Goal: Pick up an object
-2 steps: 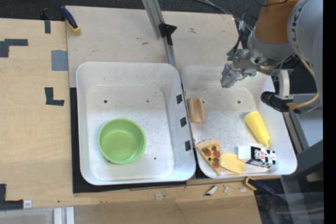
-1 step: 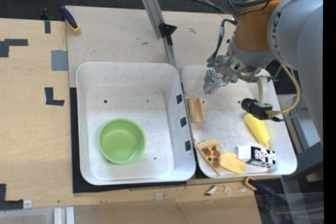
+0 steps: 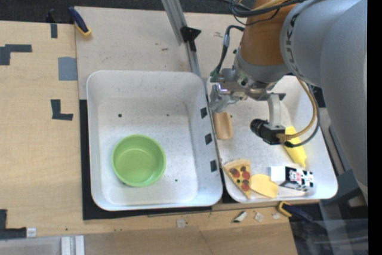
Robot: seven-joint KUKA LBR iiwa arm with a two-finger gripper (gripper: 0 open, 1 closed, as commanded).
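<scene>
My gripper hangs over the left edge of the right bin, directly above a tan, bread-like block. The block's top end sits right under the gripper, and I cannot tell whether the two touch. Toward the front of the same bin lie a pizza slice, a yellow cheese wedge and a small black-and-white box. A yellow banana-like piece lies at the right. The arm covers the back of this bin.
A green bowl sits in the front left of the left bin. A slanted metal pole rises behind the bins. The shared wall between the bins runs just left of the gripper.
</scene>
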